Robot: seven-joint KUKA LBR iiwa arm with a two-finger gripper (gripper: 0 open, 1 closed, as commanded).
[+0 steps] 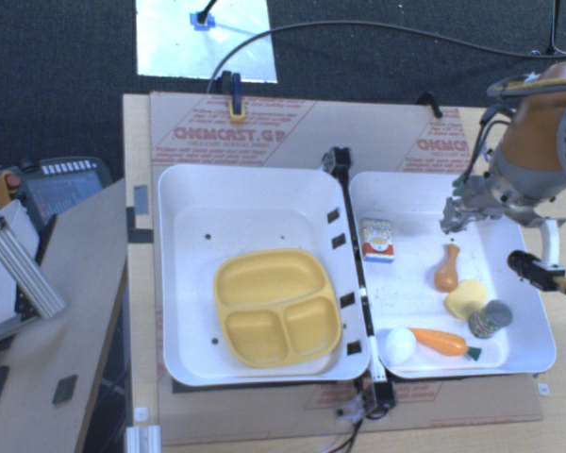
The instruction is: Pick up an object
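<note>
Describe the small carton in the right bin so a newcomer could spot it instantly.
Find the right bin of the two white ones. Near its left wall stands a small carton, apart from the cluster of food toys toward the front. It is the only boxy item, white with blue and red print.

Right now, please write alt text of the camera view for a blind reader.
A grey robot arm's two-finger gripper hovers over the right white bin, above a brown toy drumstick, orange toy carrot, white egg and small can. The left white bin holds a yellow divided tray.
</note>
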